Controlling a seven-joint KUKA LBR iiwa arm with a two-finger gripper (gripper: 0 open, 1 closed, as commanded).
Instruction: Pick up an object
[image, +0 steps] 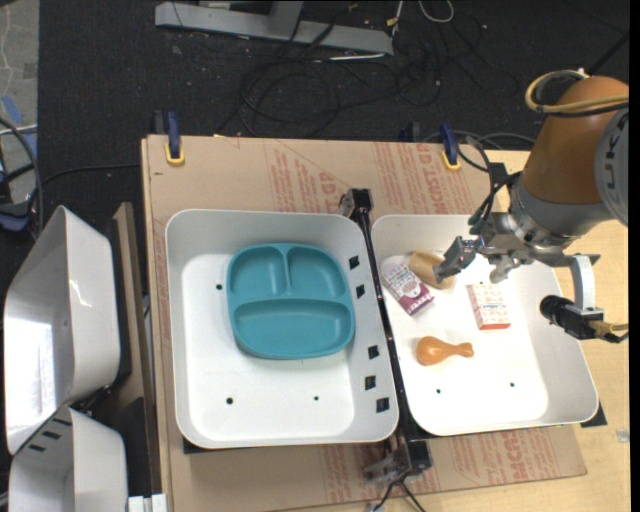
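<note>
The right bin (560, 395) holds a pink-and-white packet (407, 286), a tan lump (427, 265), a small white and red box (489, 306) and an orange gourd-shaped toy (441, 350). My gripper (477, 262) hangs over the back of this bin, between the tan lump and the box. It is open, with one finger beside the tan lump and the other above the box. Nothing sits between the fingers.
A teal divided plate (290, 300) lies in the left bin (200, 400). A black divider (378, 330) runs between the two bins. The arm's grey and orange body (575, 150) covers the right bin's back right corner. Clamps (175, 150) grip the bench's far edge.
</note>
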